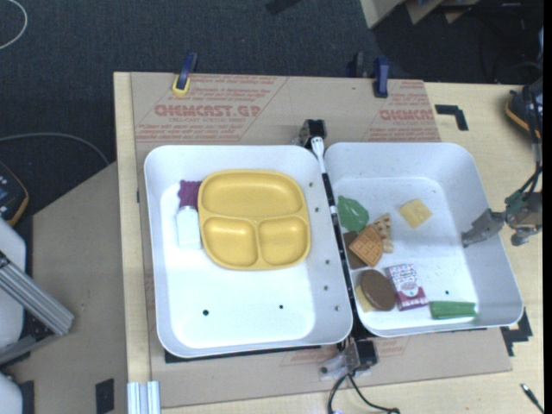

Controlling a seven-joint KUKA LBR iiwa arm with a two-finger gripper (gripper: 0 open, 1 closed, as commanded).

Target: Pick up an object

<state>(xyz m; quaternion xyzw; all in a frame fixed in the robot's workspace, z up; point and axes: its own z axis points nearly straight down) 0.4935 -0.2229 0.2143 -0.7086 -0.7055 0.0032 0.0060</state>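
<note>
Camera view looked down on two white bins set side by side, the left bin (172,317) carrying a yellow divided plate (254,218), with a small white bottle (187,228) and a purple item (189,191) tucked against the plate's left edge. The pickable clutter sat in the right bin (448,158), bunched mostly along its left wall: a green leaf-shaped toy (352,213), a waffle-patterned piece (367,247), a brown oval piece (376,289), a red-and-white packet (405,285), a green bar (453,310) near the front rim, and a pale yellow block (416,212) lying apart toward the middle. That loose scatter probably served to give the program many candidate targets.

At the right rim of that bin the gripper (481,228) reached in low from the right, its grey tip angled down and leftward over bare floor, well apart from every object. Whether its jaws stood open or closed could not be told from this angle; nothing was seen between them. Any pick remained undone, the yellow block being the nearest candidate.
</note>
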